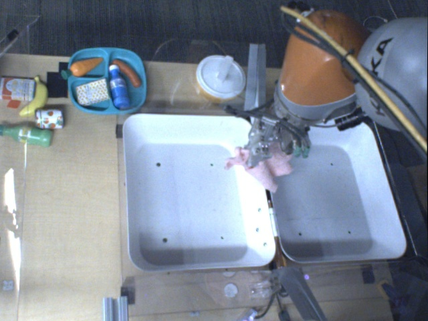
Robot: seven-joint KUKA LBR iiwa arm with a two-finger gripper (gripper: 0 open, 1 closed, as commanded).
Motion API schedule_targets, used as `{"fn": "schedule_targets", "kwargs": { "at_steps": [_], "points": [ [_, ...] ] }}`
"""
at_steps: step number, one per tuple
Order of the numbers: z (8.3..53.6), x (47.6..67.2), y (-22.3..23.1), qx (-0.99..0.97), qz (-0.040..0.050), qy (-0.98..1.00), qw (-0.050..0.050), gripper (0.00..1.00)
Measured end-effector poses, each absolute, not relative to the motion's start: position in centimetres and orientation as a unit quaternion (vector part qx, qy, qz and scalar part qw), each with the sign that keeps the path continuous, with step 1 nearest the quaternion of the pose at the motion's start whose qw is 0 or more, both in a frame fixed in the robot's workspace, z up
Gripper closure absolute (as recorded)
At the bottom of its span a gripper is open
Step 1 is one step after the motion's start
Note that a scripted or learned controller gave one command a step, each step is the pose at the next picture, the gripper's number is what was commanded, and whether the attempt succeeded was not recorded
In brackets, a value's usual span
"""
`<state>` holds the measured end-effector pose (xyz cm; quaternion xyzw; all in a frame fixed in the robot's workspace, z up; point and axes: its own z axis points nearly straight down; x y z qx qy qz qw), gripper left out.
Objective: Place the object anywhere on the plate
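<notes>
My gripper (266,147) hangs over the rim between the two white bins, under the arm's orange band. A soft pink object (267,167) sits between its fingers and droops below them across that rim, so the gripper is shut on it. The blue divided plate (137,62) lies on the bench far to the upper left, beyond the left bin's back corner. It holds a carrot (87,66), a sausage (128,74), a small blue bottle (119,91) and a speckled square piece (90,93).
The left bin (180,199) and right bin (334,206) lie side by side. A white-lidded cup (221,76) stands behind the left bin, next to a grey upright post (254,72). A banana (37,96), a can (49,118), a green bottle (28,136) and a small box (16,89) lie at the far left.
</notes>
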<state>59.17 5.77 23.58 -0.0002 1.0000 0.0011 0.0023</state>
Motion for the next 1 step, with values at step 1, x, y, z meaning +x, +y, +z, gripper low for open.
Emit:
{"fn": "schedule_targets", "kwargs": {
  "at_steps": [1],
  "points": [
    [24.14,56.43,9.85,-0.002,0.0012,1.000,0.002,1.00]
  ]
}}
